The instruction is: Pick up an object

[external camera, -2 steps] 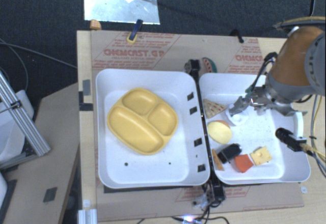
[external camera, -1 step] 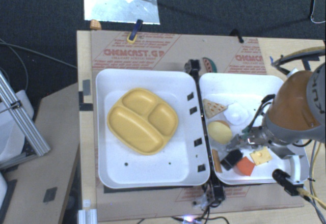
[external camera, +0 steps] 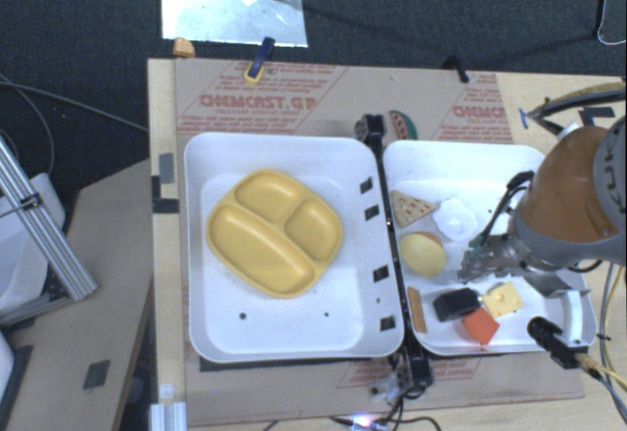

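Note:
The right bin (external camera: 490,157) holds several small items. A tan wedge with a red edge (external camera: 411,209) lies at its left, and beside it sits a white lump (external camera: 456,219). Below these come a pale yellow ball (external camera: 422,254), a black block (external camera: 456,303), a yellow cheese piece (external camera: 504,300), an orange-red cube (external camera: 480,326) and a brown strip (external camera: 415,310). My gripper (external camera: 480,260) hangs low over the middle of this bin, just right of the yellow ball and above the black block. The wrist hides whatever lies beneath it.
The left bin (external camera: 211,321) carries a yellow compartment plate (external camera: 274,231). A black divider with clips (external camera: 387,243) runs between the bins. The arm's orange band (external camera: 578,194) covers the right bin's right side. Cardboard (external camera: 294,96) lies behind the bins, and a metal frame (external camera: 39,233) stands far left.

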You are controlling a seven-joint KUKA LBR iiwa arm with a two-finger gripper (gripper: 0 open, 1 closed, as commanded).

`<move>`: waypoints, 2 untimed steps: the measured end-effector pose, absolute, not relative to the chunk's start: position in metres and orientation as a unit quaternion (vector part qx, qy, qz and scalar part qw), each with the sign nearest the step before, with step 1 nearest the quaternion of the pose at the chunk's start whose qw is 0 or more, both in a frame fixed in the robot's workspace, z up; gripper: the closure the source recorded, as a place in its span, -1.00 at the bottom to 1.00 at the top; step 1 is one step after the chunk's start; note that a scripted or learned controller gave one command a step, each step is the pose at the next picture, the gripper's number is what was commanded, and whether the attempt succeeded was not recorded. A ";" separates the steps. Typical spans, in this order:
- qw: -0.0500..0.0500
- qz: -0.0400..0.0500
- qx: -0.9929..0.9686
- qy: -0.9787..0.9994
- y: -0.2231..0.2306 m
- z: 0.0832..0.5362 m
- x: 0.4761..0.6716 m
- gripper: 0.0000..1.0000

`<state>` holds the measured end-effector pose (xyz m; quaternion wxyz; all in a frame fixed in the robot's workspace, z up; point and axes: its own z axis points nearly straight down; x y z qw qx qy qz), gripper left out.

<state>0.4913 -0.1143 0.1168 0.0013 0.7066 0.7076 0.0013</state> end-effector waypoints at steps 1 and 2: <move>0.001 0.002 0.705 0.710 -0.081 0.150 0.488 1.00; 0.001 0.003 0.704 0.710 -0.033 0.186 0.488 1.00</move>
